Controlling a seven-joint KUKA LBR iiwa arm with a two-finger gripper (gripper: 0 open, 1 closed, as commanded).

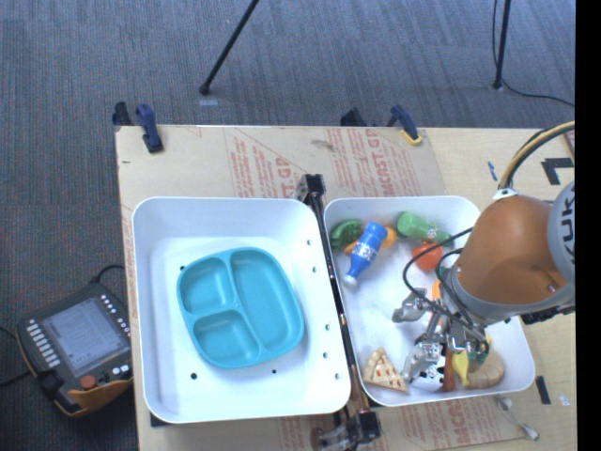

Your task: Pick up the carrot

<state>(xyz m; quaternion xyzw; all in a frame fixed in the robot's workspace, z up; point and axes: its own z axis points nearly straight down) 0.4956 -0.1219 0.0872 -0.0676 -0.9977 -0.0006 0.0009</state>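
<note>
Carrot (pixel 450 371), taken to be the slender, smooth orange piece near the right bin's (pixel 394 199) near edge, lying on the floor, not lifted. Metallic gripper (pixel 424 357) sits low in that bin's near part, just beside it; its opening cannot be told. Grasp and lift remain. The same bin holds 1 triangular pizza wedge (pixel 383 369) at its near edge and 1 blue cylindrical bottle (pixel 364 251) toward its far side.

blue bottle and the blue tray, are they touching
Apart. The camera view shows the blue bottle in the right bin and the blue tray in the left bin.
</note>
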